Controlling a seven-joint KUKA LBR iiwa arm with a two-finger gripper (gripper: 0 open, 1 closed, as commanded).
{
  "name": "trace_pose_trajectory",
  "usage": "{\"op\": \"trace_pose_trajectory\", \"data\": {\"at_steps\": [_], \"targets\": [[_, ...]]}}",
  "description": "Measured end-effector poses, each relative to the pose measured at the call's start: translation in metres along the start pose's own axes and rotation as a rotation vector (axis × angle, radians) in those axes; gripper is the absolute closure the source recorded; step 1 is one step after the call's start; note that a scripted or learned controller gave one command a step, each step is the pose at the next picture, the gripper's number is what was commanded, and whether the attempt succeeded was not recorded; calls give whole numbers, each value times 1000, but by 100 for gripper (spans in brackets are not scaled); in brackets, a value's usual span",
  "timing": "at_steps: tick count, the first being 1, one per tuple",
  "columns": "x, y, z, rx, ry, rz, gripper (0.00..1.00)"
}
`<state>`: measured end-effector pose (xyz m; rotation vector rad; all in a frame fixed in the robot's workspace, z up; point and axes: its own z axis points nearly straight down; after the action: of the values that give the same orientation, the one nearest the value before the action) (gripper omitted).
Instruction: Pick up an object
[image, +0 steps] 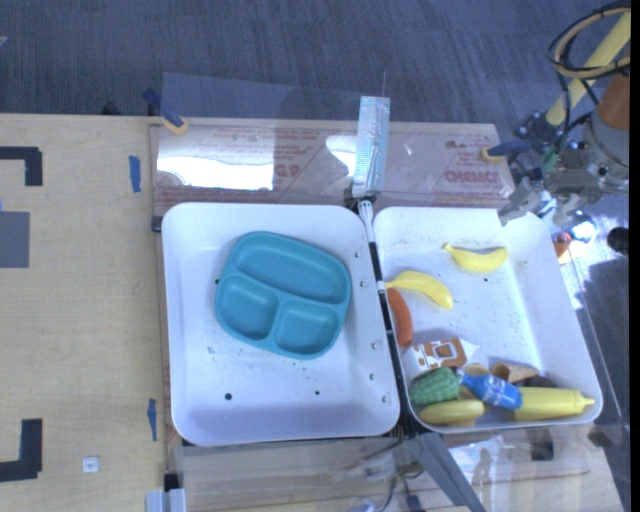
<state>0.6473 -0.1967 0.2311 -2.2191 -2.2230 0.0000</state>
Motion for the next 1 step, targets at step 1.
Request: {"op": "trace_pose_trajectory", "data": {"at_steps": [1], "targets": [[64, 11, 120, -13, -1, -11, 0]]}}
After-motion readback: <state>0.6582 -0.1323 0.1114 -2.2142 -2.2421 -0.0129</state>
